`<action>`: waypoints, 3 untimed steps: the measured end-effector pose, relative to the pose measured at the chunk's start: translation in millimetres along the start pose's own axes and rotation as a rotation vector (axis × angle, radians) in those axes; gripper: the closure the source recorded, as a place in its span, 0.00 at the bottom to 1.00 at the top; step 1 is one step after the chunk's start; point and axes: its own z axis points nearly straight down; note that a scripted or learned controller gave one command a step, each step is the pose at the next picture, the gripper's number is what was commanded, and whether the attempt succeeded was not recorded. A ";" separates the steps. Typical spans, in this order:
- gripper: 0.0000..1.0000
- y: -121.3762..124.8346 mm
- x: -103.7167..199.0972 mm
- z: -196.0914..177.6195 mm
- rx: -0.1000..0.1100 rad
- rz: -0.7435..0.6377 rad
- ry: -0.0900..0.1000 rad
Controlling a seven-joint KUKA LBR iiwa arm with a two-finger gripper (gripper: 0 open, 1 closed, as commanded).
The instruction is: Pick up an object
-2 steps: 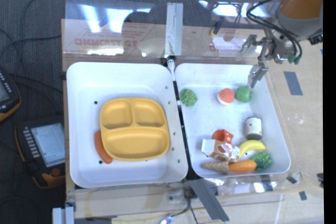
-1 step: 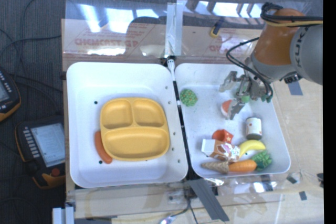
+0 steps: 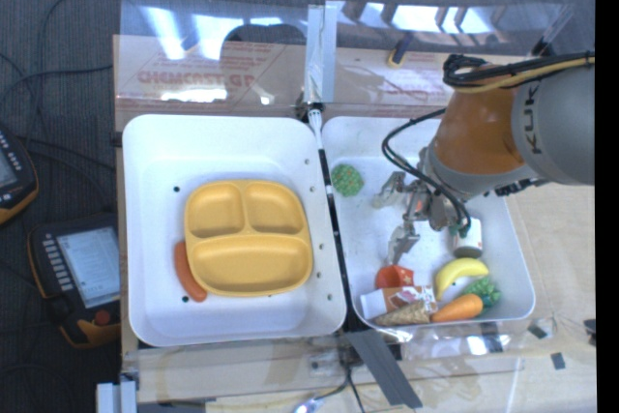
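Gripper [image 3: 404, 225] hangs over the right bin [image 3: 363, 155], fingers spread apart and nothing between them. Below it, crowding the near corner: a red piece [image 3: 392, 277], banana [image 3: 457, 272], carrot [image 3: 457, 308] and a packet [image 3: 406, 307], all touching or nearly so. A green ball [image 3: 347, 178] sits alone toward the bin's far left (the easier target, I'd say). For a clean pick, the gripper should drop straight down over one item, clear of neighbours. The yellow tray [image 3: 249, 237] and a sausage [image 3: 187, 272] lie in the left bin [image 3: 145, 208].
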 end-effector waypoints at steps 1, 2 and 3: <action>0.00 7.1 47.7 -2.7 0.002 0.059 -0.014; 0.00 -45.2 76.3 -2.0 0.002 0.044 -0.008; 0.00 16.5 31.6 -1.0 -0.002 0.018 -0.001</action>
